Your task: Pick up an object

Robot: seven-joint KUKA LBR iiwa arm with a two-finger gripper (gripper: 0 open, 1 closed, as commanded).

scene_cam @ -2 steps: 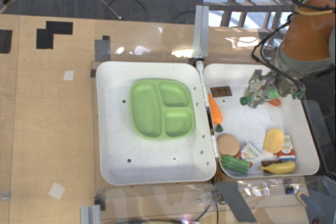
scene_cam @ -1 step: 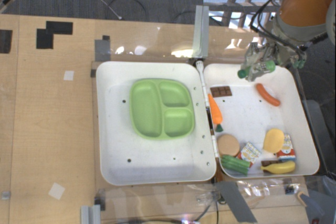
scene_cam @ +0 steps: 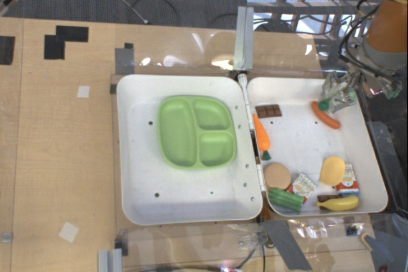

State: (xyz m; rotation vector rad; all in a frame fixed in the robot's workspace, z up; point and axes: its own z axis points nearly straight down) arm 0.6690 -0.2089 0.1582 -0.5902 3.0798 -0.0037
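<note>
While the grey arm (scene_cam: 390, 22) with its orange band is seen entering from the upper right of the frame, the gripper (scene_cam: 338, 93) is positioned low over the upper right corner of the right bin (scene_cam: 299, 143). Whether the jaws are apart or together cannot be told, since their tips are blurred against the white floor. A red sausage (scene_cam: 326, 115) is seen lying just below and to the left of the gripper, near it, though contact cannot be confirmed.

Along the left wall of the right bin a brown chocolate bar (scene_cam: 268, 111) is placed toward the top, and a toy carrot (scene_cam: 261, 134) is laid lengthwise below it. Toward the lower edge of that bin a round bun (scene_cam: 277, 176), a green cucumber (scene_cam: 285, 200), a small printed packet (scene_cam: 303, 185), a yellow lemon-like piece (scene_cam: 332, 170), a small carton (scene_cam: 348, 184) and a banana (scene_cam: 339, 203) are clustered closely together.

A green divided plate (scene_cam: 196, 132) is set in the middle of the left bin (scene_cam: 146, 200). Both bins are carried side by side on the wooden counter (scene_cam: 57, 156), where black patches (scene_cam: 64, 40) are marked at the upper left.
</note>
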